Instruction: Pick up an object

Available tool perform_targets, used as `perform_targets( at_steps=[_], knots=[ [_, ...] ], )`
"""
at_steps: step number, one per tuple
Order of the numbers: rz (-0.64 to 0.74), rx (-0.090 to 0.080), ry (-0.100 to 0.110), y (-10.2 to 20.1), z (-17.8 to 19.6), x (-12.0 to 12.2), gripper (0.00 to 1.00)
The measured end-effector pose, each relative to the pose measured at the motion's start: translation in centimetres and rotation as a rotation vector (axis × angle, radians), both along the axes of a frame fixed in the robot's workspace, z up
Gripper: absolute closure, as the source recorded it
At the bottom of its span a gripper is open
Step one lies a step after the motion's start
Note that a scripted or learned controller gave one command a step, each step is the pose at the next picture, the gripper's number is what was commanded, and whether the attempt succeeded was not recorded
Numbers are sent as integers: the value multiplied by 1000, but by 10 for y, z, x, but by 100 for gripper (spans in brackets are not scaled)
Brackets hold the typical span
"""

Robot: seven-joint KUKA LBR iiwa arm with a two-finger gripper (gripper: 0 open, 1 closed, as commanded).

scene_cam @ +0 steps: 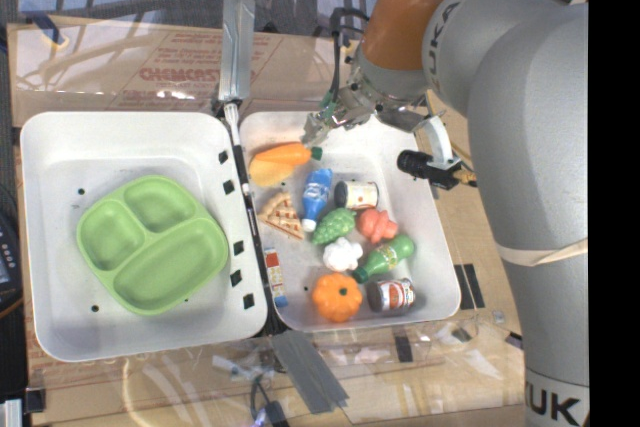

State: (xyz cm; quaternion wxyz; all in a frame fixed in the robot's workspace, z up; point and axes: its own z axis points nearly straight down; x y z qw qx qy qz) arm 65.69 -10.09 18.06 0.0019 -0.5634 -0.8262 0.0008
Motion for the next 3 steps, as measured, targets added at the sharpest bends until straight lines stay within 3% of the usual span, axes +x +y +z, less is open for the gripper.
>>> perform_targets(
  at_steps=[1, 2, 3],
  knots=[
    [0, 0, 0, 0, 0, 0, 0],
    [54, -3, -10, 2, -75, 2, 0],
    [56, -9, -16, -1, -62, 4, 100]
  ],
)
